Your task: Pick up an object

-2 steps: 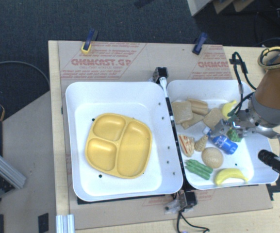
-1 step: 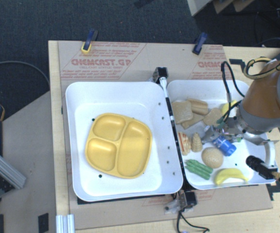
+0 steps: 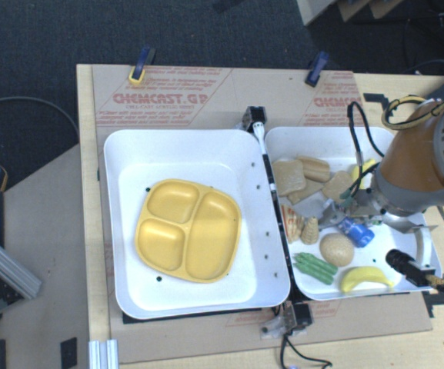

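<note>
Bench, right bin [image 3: 314,139]: my gripper [image 3: 350,206] low over clutter, grip state unreadable; banana [image 3: 366,280] looks light, smooth—grasp mid-curve.

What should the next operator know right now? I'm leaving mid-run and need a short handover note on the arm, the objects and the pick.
Gripper: down in the right bin among the objects; finger state unclear, nothing visibly held.
Right bin: bread pieces at the far end, blue object beside the gripper, potato-like ball, green pod, banana at the near edge.
Left bin: yellow divided plate.
Done: arm is over the objects.
Left: grasp one and lift it.
</note>
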Robot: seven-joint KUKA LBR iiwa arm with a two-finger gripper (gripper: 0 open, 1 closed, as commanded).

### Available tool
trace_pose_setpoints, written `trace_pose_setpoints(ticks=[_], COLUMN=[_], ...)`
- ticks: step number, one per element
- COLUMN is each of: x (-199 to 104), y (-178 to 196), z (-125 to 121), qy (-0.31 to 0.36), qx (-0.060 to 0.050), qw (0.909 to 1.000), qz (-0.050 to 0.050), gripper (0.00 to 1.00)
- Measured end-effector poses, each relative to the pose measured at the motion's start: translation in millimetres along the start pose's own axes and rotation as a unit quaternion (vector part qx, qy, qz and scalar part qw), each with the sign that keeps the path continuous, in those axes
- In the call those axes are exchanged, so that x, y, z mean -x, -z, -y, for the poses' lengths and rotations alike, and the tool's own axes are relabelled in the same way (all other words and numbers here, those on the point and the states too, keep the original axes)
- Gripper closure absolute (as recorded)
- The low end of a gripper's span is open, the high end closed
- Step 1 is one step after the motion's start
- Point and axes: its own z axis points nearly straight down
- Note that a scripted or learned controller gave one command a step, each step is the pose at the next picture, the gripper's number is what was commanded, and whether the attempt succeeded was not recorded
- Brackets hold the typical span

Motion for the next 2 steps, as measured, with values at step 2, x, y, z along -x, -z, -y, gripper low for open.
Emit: trace_pose_setpoints(ticks=[2], x=[-3], y=[55], z=[3], qy=[0.0], qx=[0.004], qw=[1.0], qz=[0.002], gripper=[1.0])
